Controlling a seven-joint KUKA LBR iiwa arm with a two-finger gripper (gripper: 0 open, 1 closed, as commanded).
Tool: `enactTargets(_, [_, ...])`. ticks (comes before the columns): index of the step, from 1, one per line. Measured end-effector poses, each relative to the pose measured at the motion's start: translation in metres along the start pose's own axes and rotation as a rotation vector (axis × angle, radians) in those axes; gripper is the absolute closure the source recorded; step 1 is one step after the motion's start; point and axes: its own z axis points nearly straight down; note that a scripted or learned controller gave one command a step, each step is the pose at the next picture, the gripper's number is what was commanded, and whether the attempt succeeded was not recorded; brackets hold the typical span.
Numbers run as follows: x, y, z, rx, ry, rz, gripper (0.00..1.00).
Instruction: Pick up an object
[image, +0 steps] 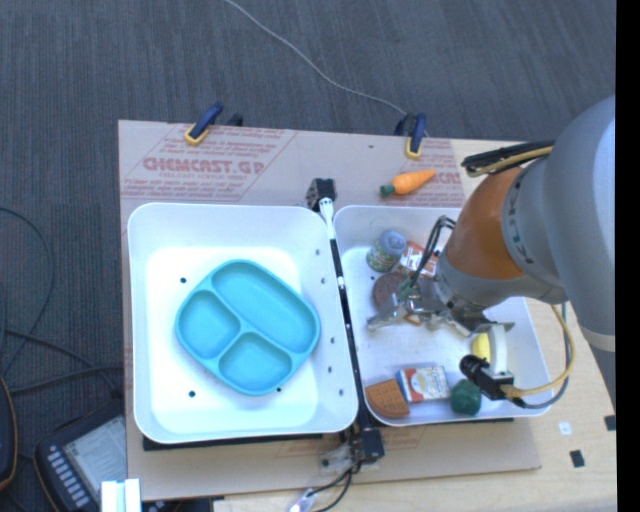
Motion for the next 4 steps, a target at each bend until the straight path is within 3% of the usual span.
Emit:
enactTargets(1, [-0.001, 0.001, -0.011, -0.003, -0.001, 0.000, 1.00])
enactTargets(2, [-0.002, 0.035, -0.028, 0.007, 0.001, 0.000, 1.00])
enactTargets(3, [-0.002, 0.035, -0.028, 0.008, 0.001, 0.000, 0.00])
enactTargets(4, [-0.002, 0.034, -0.037, 0.009, 0.000, 0.000, 1.00])
